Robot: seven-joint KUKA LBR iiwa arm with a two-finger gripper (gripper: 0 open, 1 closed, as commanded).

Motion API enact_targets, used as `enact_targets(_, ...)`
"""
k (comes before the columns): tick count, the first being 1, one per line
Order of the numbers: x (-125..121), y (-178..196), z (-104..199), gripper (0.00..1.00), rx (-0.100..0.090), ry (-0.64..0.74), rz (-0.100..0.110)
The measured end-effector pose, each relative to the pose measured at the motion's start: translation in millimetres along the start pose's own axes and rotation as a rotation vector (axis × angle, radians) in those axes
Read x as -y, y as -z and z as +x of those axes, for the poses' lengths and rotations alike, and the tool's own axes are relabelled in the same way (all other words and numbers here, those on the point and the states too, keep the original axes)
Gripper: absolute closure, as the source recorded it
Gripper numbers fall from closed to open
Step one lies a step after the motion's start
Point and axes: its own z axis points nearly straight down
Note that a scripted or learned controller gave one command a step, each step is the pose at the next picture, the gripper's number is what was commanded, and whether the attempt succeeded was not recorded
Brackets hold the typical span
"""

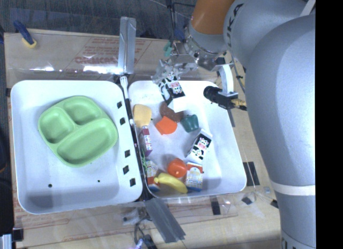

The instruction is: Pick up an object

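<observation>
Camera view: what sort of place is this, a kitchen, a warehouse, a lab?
Most likely a robot lab's grasping bench. Two white bins sit side by side, one holding a green divided plate, the other toy food such as a banana. The grey arm reaches in above them.

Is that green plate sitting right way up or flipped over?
Right way up. The green plate lies flat in the left bin, its three hollow sections facing up.

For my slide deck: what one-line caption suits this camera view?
Gripper over the right bin at a cow-print carton; green divided plate in the left bin.
</observation>
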Motion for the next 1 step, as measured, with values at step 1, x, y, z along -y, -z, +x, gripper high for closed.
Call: enact_targets(1,81.5,-6.2,-2.6,1.0,-0.002,-0.283,0.006)
